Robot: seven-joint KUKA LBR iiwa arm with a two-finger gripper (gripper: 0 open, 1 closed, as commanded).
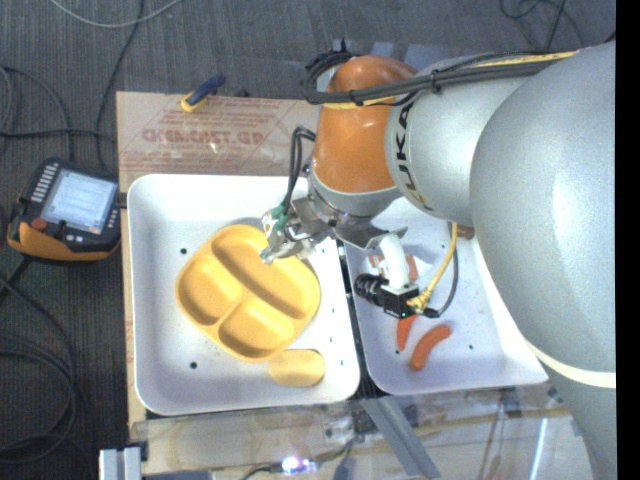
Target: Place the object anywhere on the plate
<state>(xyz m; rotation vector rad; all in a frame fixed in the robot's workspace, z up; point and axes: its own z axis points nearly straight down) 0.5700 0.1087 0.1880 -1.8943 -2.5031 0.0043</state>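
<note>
The single overhead view looked down on a table carrying two shallow white bins side by side. In the left white plastic bin (150, 268) lay a yellow three-compartment plastic plate (235, 293), central and flat, an easy target from above. A pale yellow rounded object (297, 367) rested just off the plate's near right edge, touching or nearly touching it. The right white bin (500, 353) held an orange-red sausage-shaped piece (430, 345) and a small white and red item (392, 260). The grey arm's claw (280, 236) hung over the plate's far right rim. Whether it was spread or closed, or gripping anything, could not be told.
</note>
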